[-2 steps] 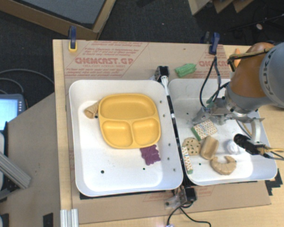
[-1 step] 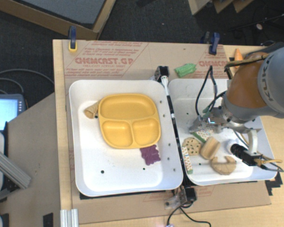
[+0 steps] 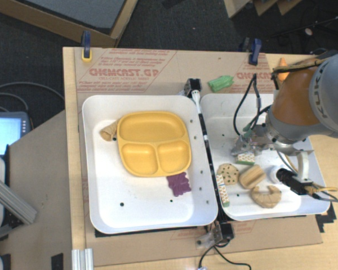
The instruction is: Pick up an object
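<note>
gripper [image 3: 243, 148] low in right bin [image 3: 222, 122] | jaws: cannot tell | risk: cookie [image 3: 228, 174], bread roll [image 3: 252, 176] crowded together, likely nudged aside, grasp misses

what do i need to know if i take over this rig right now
Gripper: low over the middle of the right bin; no object visibly lifted.
Right bin: cookie, bread roll and croissant-shaped piece near the front edge.
Left bin: yellow divided plate, purple piece, tan piece.
Green piece lies outside the bins.
Done: no pick yet.
Left: grasp and lift one object.
</note>
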Tool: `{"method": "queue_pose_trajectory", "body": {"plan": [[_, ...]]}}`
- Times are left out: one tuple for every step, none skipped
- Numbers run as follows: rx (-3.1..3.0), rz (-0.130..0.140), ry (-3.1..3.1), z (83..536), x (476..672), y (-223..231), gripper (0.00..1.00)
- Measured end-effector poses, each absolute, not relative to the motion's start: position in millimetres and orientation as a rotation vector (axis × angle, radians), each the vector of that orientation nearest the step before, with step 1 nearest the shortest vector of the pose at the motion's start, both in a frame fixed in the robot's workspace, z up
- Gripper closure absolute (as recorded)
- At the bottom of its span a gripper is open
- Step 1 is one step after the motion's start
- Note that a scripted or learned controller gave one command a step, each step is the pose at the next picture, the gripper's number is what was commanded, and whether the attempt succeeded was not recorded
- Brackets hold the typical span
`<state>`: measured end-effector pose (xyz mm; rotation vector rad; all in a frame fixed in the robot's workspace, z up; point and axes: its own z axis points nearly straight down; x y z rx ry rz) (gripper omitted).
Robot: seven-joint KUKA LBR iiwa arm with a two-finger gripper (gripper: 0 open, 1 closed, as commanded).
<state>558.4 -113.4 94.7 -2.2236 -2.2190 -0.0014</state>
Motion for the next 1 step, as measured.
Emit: {"method": "queue_pose_trajectory", "body": {"plan": [[-2.216,-0.016,-2.236,190.8,564.0,-31.2,1.00]]}}
